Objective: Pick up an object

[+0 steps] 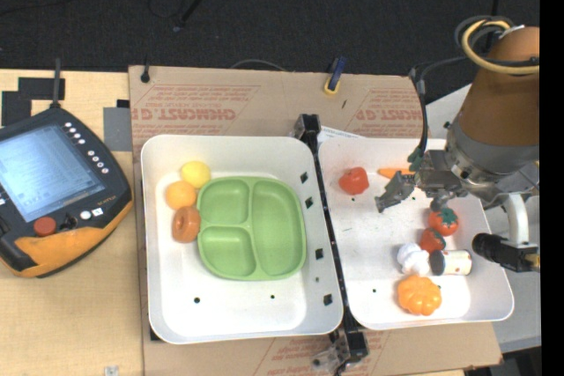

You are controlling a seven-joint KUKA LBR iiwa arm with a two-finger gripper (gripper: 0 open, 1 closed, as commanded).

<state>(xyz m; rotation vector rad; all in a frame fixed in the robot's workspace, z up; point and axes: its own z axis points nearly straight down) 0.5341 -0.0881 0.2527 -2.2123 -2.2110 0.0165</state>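
White plastic, twice over: two shallow bins sit side by side on the bench, and I reach into the right bin from its far right edge, my grey arm with its orange band bulking over the back corner. My gripper hangs low over the bin's middle, toward its rear edge. Whether my jaws are parted or closed I cannot tell; the dark linkage blurs together from this height, and nothing shows between them.

Nearest to me is the small red tomato-like toy, lying just beside my gripper on the side toward the divider between the bins, near the rear left corner of this bin. It is round, so it offers no long axis to line up on; the coming move, as I judge it, is a short shift toward the divider and a drop. A slim orange carrot-shaped piece lies close by the gripper, its length running roughly parallel to the bin's rear edge.

Toward the front right corner cluster a red strawberry-like toy with green top, a second small red piece, a white rounded object and an orange pumpkin-shaped toy.

The left bin carries a green divided tray at its centre, with a yellow lemon-like toy, an orange ball and a brown ring-shaped doughnut toy along its left edge.
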